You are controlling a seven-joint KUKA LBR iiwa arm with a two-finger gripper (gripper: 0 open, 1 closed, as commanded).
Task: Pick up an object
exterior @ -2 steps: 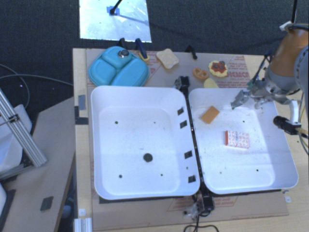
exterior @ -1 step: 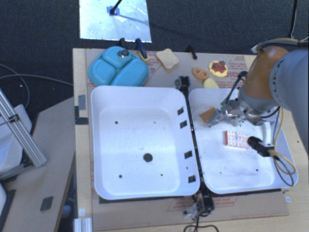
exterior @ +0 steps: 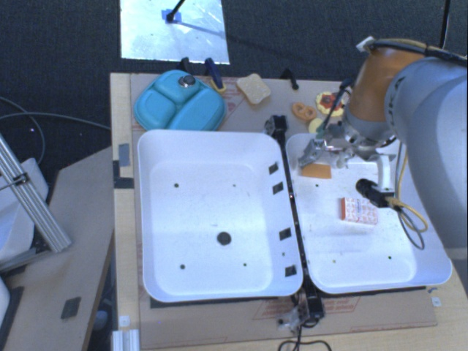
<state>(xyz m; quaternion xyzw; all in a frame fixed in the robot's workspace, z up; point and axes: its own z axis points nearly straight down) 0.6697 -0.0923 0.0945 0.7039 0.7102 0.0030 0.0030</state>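
The gripper (exterior: 316, 154) hangs low over the far end of the right bin (exterior: 409, 273), just above an orange block (exterior: 316, 170). The arm's bulk hides part of the bin's far corner. Whether the fingers are apart or together cannot be told, as they blur into the wrist. A small patterned box (exterior: 358, 210) lies mid-bin, apart from the block. The left bin (exterior: 157, 269) holds a dark disc (exterior: 224, 238).
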